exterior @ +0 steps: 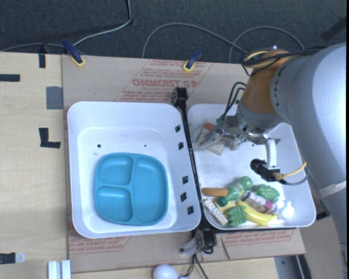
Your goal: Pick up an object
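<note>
Gripper (212,137) low in right bin (305,205), upper left corner; jaws' state: cannot tell. Toy pile (244,201) lies well apart, toward near rim. Nothing visibly lifted; pick pending.

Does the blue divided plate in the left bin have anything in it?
Empty. The blue three-compartment plastic plate lies flat in the left white bin, and all three compartments show bare blue surface.
</note>
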You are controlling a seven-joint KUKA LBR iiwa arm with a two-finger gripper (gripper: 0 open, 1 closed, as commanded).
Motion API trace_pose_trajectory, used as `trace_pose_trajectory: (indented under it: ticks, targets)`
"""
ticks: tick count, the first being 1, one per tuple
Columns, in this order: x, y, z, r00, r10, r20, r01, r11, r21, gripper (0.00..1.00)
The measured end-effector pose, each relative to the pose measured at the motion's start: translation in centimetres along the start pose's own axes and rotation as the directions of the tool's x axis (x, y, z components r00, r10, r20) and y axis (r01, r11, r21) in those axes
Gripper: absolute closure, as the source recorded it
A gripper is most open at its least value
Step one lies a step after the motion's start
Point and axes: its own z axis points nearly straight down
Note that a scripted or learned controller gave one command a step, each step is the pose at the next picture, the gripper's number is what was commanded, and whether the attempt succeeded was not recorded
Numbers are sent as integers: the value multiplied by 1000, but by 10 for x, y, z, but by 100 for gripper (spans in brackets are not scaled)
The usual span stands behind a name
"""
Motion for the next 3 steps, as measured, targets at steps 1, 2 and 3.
trace_pose_trajectory:
  ticks: [1,2,3]
  targets:
    - [1,46,2,1000,4,-2,-4,1000,19,0]
    - [2,45,2,1000,4,1,-4,1000,16,0]
    - [3,45,2,1000,3,2,-3,1000,13,0]
